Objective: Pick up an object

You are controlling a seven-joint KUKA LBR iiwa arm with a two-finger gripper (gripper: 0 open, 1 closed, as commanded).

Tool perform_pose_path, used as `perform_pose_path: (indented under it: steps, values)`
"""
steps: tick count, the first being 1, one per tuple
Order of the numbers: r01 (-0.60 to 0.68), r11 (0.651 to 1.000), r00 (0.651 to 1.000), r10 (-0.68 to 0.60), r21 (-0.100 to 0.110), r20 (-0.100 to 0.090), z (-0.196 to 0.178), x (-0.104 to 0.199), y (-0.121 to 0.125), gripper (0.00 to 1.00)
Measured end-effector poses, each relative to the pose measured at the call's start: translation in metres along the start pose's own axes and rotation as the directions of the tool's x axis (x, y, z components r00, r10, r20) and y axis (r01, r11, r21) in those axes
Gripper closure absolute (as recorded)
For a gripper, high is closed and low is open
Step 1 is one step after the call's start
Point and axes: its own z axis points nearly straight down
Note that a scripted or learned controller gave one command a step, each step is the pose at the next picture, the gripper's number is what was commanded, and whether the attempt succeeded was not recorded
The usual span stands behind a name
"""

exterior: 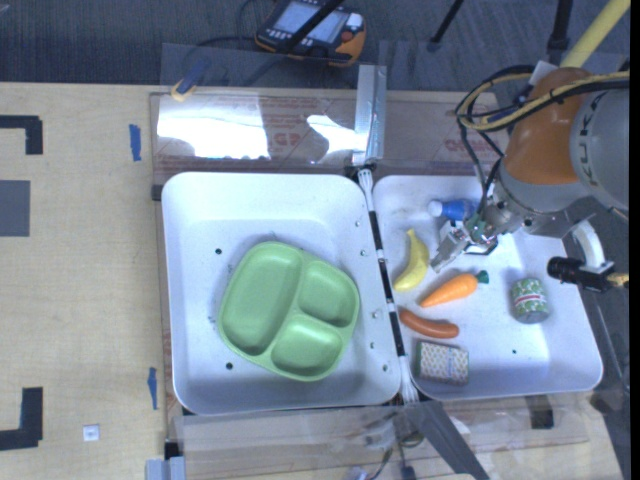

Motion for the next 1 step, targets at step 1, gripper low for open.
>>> perform_pose_path:
  steps: [1]
  values:
    - [0.155, 0.987, 0.988, -0.155, -0.035, 0.011, -0.0307, 0.0415, -0.0436, 0.0]
